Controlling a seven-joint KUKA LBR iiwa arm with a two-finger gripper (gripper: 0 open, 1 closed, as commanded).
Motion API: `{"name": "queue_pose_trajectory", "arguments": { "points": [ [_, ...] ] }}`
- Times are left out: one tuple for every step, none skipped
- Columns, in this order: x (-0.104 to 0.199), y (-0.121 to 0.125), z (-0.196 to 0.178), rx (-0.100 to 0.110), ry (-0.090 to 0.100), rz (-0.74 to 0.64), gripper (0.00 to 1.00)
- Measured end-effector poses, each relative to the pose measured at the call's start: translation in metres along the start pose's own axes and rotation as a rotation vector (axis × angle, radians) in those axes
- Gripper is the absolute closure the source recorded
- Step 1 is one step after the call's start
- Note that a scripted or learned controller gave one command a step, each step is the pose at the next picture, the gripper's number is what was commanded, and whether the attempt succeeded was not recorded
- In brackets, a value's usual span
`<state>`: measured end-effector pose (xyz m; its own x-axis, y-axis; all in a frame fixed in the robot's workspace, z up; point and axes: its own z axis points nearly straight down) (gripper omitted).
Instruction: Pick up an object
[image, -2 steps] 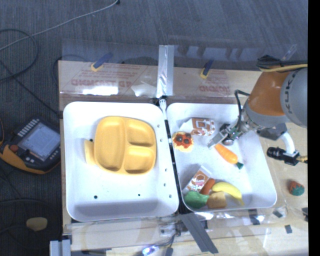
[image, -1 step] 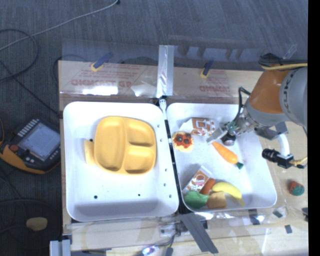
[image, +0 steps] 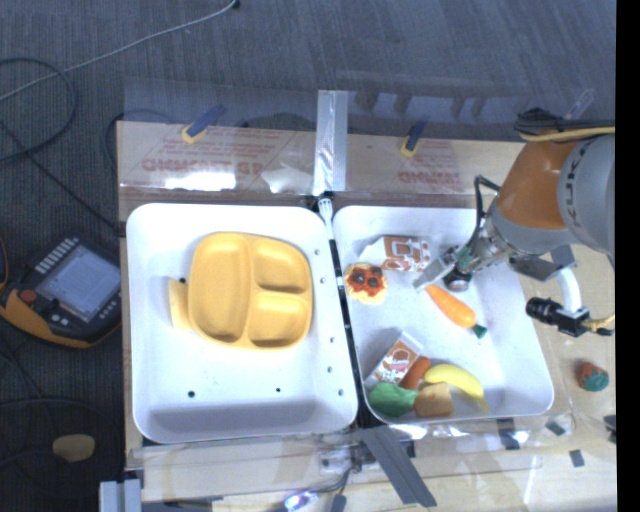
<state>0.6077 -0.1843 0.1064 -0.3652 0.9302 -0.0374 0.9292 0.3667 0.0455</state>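
Note:
My gripper (image: 452, 274) hangs low in the right bin (image: 520, 350), right above the upper end of an orange carrot (image: 452, 306) with a green tip. A printed snack packet (image: 402, 253) lies just left of the gripper. An orange flower-shaped toy (image: 365, 282) sits by the bin's left wall. At the bin's front lie a yellow banana (image: 458, 380), a green vegetable (image: 391, 399), a brown potato (image: 435, 401) and a second packet (image: 398, 361).
The left bin (image: 160, 390) holds a yellow divided tray (image: 248, 288). A red and green toy (image: 592, 376) lies on the bench right of the bins. A control pendant (image: 70, 290) rests on the floor at the left.

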Motion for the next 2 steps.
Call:
{"name": "queue_pose_trajectory", "arguments": {
  "points": [
    [-0.002,0.001,0.001,0.010,0.000,-0.087,0.00],
    [0.013,-0.011,-0.001,-0.004,-0.002,0.006,0.00]
  ]
}}
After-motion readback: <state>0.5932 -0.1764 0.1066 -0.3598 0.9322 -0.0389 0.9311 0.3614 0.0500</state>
